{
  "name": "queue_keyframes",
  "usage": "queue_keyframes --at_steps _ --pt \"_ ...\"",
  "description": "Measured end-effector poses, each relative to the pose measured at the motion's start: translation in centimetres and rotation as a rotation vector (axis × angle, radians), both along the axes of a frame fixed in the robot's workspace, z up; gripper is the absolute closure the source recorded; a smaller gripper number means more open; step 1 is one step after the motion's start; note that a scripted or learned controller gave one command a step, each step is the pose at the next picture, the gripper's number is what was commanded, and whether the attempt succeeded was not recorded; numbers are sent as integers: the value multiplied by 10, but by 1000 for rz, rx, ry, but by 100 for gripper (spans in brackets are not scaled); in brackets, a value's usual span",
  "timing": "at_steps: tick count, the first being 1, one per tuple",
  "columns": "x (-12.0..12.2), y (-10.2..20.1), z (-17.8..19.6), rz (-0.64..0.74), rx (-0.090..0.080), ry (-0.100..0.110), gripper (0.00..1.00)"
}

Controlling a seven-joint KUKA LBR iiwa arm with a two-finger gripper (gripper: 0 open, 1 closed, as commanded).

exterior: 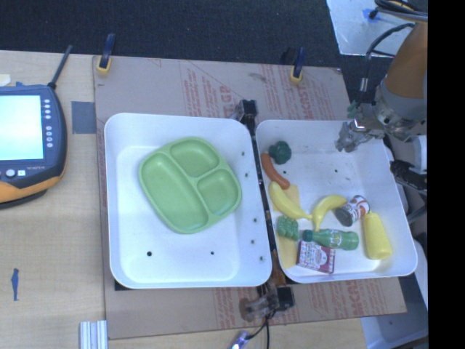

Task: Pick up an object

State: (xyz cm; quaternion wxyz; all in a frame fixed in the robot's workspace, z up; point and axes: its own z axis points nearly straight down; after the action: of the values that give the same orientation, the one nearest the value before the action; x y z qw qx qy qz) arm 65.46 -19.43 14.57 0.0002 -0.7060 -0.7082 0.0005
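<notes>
Claw [350, 138] hangs over top-right corner of right bin [378, 158], nothing between its tips; can't tell if spread or pressed together. Toy food sits in lower half of bin: bananas [289, 202], green bottle [333, 238], yellow bottle [375, 236]. Left bin [123, 260] has green divided plate [189, 184].

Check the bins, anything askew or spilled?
Nothing spilled. The green tray sits rotated in the left bin, not square to its walls. The toys crowd the right bin near its front; the tool hovers at its back.
</notes>
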Motion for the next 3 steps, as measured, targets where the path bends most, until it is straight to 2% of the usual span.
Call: queue_keyframes --at_steps 1,2,3 --pt "2 -17 37 0 1 1 0" --pt "-68 99 18 3 0 5 0" --pt "-96 46 -55 0 0 4 0"
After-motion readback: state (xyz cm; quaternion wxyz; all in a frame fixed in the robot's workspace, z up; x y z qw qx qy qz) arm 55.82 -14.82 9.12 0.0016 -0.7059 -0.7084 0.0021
